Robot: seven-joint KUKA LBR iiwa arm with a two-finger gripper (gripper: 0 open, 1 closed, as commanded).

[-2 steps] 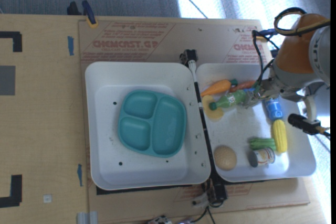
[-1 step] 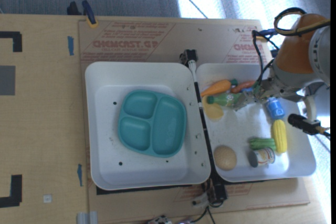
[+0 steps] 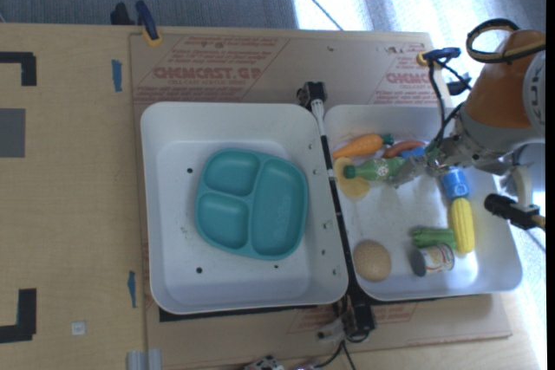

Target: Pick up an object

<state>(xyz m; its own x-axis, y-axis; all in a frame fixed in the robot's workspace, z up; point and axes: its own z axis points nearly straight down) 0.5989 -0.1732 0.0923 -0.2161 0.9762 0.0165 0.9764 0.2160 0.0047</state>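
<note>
The right bin [image 3: 494, 269] holds several toys. An orange carrot [image 3: 358, 145] lies at its far left, with a red piece [image 3: 401, 148] beside it. Below them rests a green bottle [image 3: 375, 172] with a yellow cap [image 3: 351, 172]. A blue cylinder [image 3: 454, 184] sits above a yellow corn cob [image 3: 463, 225]. Nearer the front are a green piece [image 3: 433, 236], a small can [image 3: 434, 259] and a tan round lump [image 3: 373, 260]. My gripper [image 3: 421, 163] is low in the bin's far part, right at the green bottle's right end, between the red piece and the blue cylinder.
The left bin [image 3: 165, 212] holds a teal divided plate [image 3: 252, 204]. A black clamp [image 3: 310, 93] sits where the two bins meet at the back. The arm's orange band [image 3: 503, 91] and cables hang over the right bin's far right corner.
</note>
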